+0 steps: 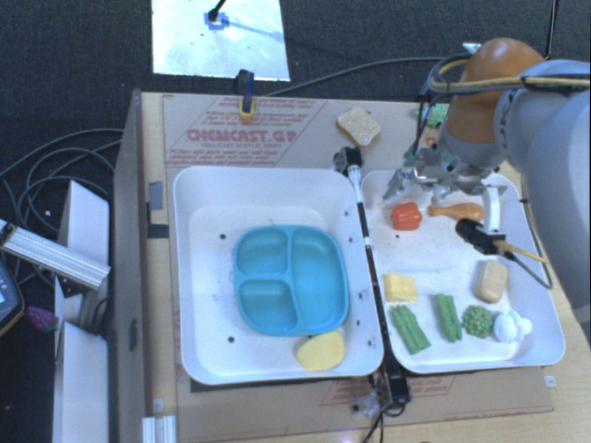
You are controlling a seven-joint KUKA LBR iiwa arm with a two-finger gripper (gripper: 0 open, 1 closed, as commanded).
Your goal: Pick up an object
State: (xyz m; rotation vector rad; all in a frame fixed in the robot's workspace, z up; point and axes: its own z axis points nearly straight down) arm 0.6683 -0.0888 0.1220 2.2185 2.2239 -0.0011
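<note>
My gripper (417, 188) hangs over the back of the right bin (545, 344), open, with nothing between its fingers. A red tomato-like piece (406, 216) lies just below it, apart from the fingertips. An orange drumstick-shaped piece (456, 211) lies right of the tomato, under the wrist. Nearer the front lie a yellow cheese block (400, 288), two green bean pods (410, 329) (447, 317), a broccoli floret (476, 320), a white knobbly piece (511, 326) and a tan oval piece (491, 281).
The left bin (199, 340) holds a blue divided plate (291, 278) and a yellow lump (321, 351) at its front. A bread slice (358, 125) lies on the cardboard behind the bins. The raised divider (364, 238) runs between the bins.
</note>
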